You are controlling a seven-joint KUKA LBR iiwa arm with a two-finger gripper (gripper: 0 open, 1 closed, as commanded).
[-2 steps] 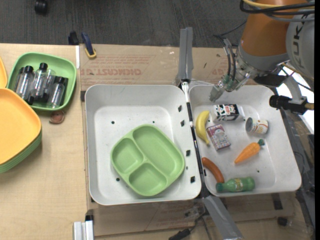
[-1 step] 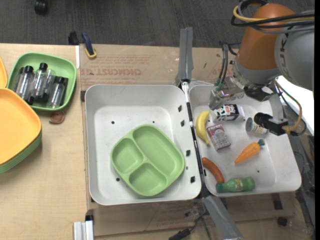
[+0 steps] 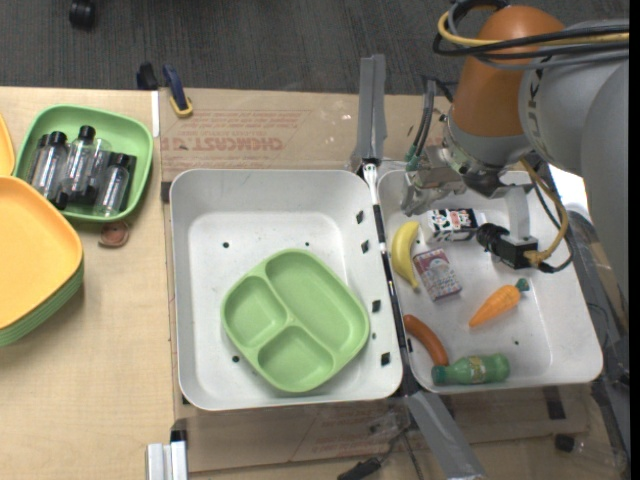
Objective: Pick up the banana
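Surface: wooden bench (image 3: 80,388) carrying two shallow white bins side by side, with dark carpet beyond its far edge.
Arm: grey, with an orange band (image 3: 497,68), coming in from the right and hanging over the far end of the right bin (image 3: 560,358).
Left bin: white bin (image 3: 200,268) off to the pincer's left, holding a green divided tray (image 3: 295,318).
Pincer: the pincer (image 3: 432,180) sits low over the right bin's far left corner; I cannot tell from where I stand whether it is apart or together.
Banana: the banana (image 3: 403,252) lies just nearside of the pincer and slightly to its left, apart from it, not held.
Long axis: it runs roughly from far to near, curved, along the bin's left wall.
Edges: the wall between the two bins is hard against the banana's left flank, so room there looks tight.
Neighbours: a small pink carton (image 3: 437,273) lies just beside the banana's right side; a black-and-white carton (image 3: 455,223) is close below the pincer.
Open room: I judge the clearest approach is straight down from above, closing across the short axis.
Further off: toy carrot (image 3: 497,305), red sausage (image 3: 427,339) and green bottle (image 3: 472,370) are well clear.
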